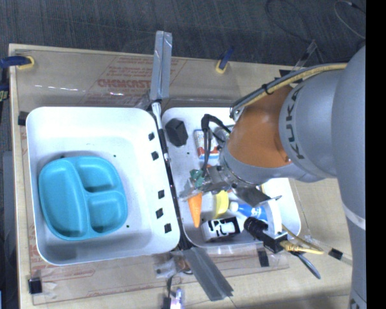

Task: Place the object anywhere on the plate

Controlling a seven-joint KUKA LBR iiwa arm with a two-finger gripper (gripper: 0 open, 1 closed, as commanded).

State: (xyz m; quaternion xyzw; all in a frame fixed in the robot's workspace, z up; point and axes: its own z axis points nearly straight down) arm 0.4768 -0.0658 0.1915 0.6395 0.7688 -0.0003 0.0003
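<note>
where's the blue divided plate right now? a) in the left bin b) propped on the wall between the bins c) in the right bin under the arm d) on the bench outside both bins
a: the blue divided plate lies flat on the floor of the left bin, apart from the clutter in the right bin, where the arm is working.

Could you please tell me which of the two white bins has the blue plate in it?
The left bin holds the blue plate, which has three compartments. The right bin, beneath the arm, holds small clutter instead, including an orange carrot.
</note>
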